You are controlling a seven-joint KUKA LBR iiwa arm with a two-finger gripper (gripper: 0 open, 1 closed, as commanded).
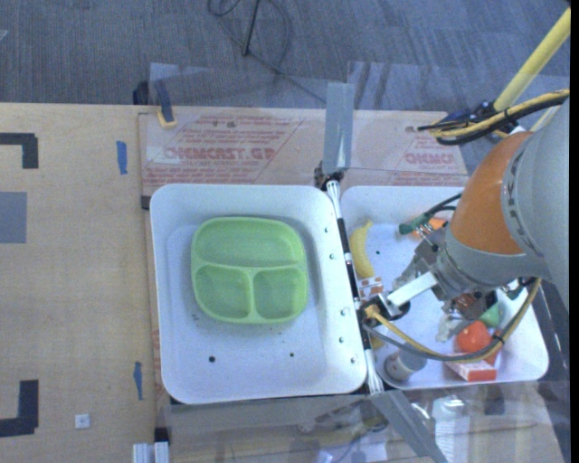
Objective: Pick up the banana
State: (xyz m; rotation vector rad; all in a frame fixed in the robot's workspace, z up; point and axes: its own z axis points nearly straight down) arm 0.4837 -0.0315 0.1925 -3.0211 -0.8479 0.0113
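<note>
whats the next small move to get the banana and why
Probably slide the arm toward the right bin's wall beside the left bin: the banana lies along that wall, while the arm hangs over the bin's middle.

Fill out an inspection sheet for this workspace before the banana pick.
Surface: left bin and right bin, both white, side by side on a pale wooden bench.
Job's things: banana lies in the right bin along its left wall, not held.
Clutter: green divided plate in the left bin; orange round item, orange-and-white box and grey cylinder in the right bin.
Grippers: tool hangs over the right bin, to the right of the banana in the view.
Cables: yellow cable along the arm; dark cable on the floor.
Surroundings: cardboard sheet behind the bins; grey carpet.
</note>
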